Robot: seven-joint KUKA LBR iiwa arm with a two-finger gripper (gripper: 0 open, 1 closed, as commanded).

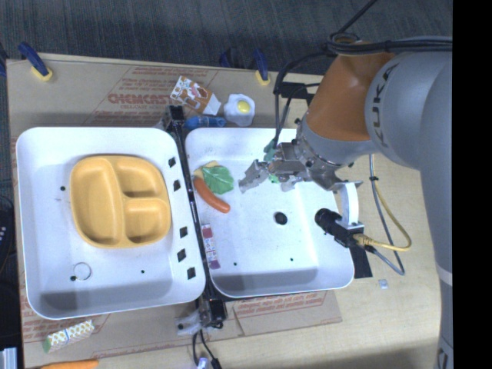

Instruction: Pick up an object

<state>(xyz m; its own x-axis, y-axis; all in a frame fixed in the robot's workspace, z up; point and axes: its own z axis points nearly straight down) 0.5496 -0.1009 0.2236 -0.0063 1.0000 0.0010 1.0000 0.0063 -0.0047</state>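
A yellow divided tray is lying in the left bin, far to the left of the gripper, and a small clear ring is sitting on that bin's floor below the tray, near the front wall. A row of black clips is running along the seam where the two bins are meeting, still well left of the gripper.

In the right bin, a green leafy toy is resting against the left wall, just to the left of the gripper, and an orange carrot-like piece is lying slantwise right beside it, touching its lower edge. Neither one is sitting between the gripper's fingers. The gripper is hanging over the upper middle of the right bin, pointing leftward toward the green toy; its metal fingers are appearing slightly parted with nothing between them, though the angle is making the exact opening hard to judge. A small dark spot is showing on the bin floor just below and to the right of the gripper.

Behind the bins, up and to the left of the gripper, a small printed carton, a blue item and a yellow-and-white object are lying on the desk. The grey arm with its orange band is reaching in from the right.
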